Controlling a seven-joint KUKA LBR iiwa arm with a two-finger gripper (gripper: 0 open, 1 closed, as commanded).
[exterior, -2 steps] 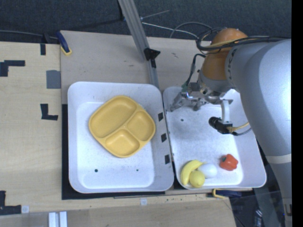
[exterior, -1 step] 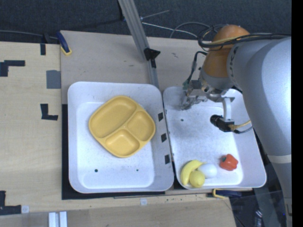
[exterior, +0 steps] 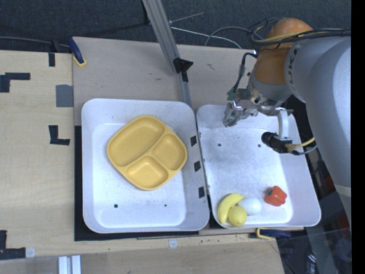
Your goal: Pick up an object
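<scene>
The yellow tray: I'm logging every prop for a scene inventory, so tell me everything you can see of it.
The yellow tray is a rounded-corner plate that looks like matte plastic, moulded into three compartments, one large and two smaller, with nothing in them. It lies flat and right side up, turned at a slant, on the floor of the left white bin, toward the far side. It touches only the bin floor.
</scene>
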